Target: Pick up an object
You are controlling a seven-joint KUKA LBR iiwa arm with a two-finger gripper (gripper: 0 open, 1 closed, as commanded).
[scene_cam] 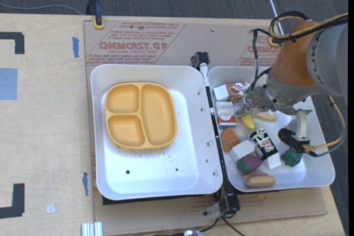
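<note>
In the right bin (323,174) at lower right, the gripper (250,109) sits low among crowded toy food, near a yellow banana-shaped piece (248,121). Whether its jaws are parted or clenched, I cannot tell. Tight clutter risks a missed or glancing grasp.

Small toy items piled in right bin (321,174), mostly toward its left and near side. Red-and-white carton (224,110) flat by left wall. Orange wedge (229,138) just near of it, white block (241,148) touching. Yellow banana-like piece (248,120) mid-bin, pale bun shape (267,116) to its right. Black-and-white cow-patterned box (264,142) tilted. Purple-green lump (250,164) near it; tan bread roll (259,179) nearest edge; green piece (291,158) right.
</note>
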